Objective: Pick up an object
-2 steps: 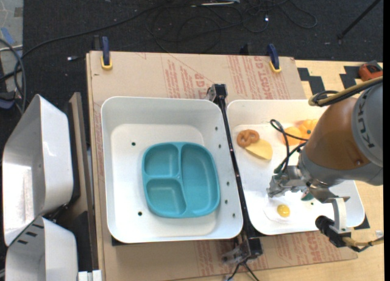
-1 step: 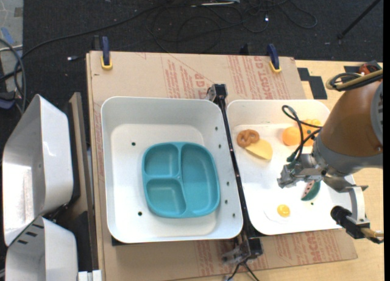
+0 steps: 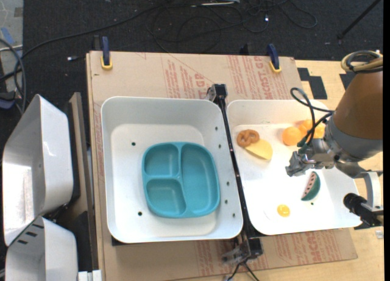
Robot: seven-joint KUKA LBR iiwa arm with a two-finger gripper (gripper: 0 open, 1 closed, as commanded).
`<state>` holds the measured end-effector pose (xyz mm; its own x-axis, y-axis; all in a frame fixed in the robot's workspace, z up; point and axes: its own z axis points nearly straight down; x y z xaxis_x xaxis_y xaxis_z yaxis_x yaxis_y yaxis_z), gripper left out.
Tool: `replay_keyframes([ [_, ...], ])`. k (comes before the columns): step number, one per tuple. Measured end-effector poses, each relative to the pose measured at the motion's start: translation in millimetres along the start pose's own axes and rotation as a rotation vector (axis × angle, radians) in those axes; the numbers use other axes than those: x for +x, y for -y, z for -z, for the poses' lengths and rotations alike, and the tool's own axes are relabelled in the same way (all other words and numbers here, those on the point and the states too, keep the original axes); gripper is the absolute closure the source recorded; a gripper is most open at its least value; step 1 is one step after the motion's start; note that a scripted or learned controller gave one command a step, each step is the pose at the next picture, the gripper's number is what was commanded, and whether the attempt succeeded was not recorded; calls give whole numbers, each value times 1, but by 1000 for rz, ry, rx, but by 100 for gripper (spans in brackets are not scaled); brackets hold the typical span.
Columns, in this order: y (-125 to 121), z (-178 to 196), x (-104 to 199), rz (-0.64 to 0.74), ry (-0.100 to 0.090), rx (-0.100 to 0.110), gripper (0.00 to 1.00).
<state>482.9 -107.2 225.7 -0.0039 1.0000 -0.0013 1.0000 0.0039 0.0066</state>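
The right bin (image 3: pixel 262 115) holds several small toy foods. A brown pretzel (image 3: pixel 247 137) lies at its left, with a yellow wedge (image 3: pixel 261 150) touching it just below. An orange fruit (image 3: pixel 293 135) sits at the back, partly behind the arm's cable. A watermelon slice (image 3: pixel 311 186) lies toward the front right, and a small yellow piece (image 3: pixel 283 211) rests near the front edge. My gripper (image 3: pixel 297 167) hangs over the bin's middle right, just up and left of the watermelon slice. I see nothing held in it.
The left bin (image 3: pixel 116 115) holds a teal divided plate (image 3: pixel 180 179). A black divider bar (image 3: pixel 230 152) runs between the bins. The arm's orange band (image 3: pixel 364 100) and grey wrist cover the right bin's far right side. White containers (image 3: pixel 33 158) stand off the bench at the left.
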Motion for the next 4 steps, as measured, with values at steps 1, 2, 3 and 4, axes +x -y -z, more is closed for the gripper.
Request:
replay_keyframes([
  [1,-2,53,0,0,0,0,100],
  [2,-13,54,48,4,-2,5,100],
  [3,-20,34,95,3,-2,10,100],
  [4,-28,37,150,5,-3,6,100],
])
